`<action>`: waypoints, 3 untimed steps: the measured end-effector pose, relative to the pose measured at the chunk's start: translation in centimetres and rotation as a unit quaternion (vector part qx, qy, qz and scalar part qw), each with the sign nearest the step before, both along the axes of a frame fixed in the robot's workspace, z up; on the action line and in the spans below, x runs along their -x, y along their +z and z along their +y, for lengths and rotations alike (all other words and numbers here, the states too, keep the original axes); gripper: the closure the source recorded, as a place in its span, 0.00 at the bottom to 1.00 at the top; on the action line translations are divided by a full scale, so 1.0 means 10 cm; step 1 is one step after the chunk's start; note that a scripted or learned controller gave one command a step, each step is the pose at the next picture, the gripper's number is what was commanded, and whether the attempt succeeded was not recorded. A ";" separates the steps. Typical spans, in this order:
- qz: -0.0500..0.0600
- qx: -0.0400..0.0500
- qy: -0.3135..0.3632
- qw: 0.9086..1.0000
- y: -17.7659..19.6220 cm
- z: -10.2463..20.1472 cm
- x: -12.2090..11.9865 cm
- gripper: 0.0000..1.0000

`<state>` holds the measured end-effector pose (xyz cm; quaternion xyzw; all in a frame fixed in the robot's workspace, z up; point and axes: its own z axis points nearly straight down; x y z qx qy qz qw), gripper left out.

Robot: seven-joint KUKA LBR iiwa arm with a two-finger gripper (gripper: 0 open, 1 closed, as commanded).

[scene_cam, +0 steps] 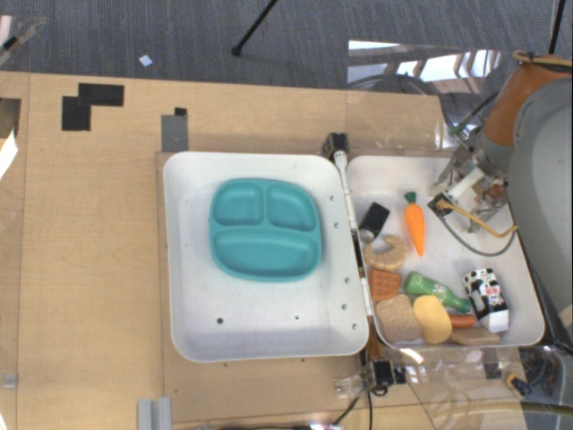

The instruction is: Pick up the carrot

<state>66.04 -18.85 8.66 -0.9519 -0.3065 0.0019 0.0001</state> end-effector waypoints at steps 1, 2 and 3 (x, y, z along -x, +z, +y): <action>-0.004 -0.003 -0.030 1.000 0.01 0.68 0.74 0.00; -0.008 0.000 -0.109 0.994 0.02 0.93 1.20 0.00; -0.012 -0.001 -0.107 0.994 0.14 0.94 1.16 1.00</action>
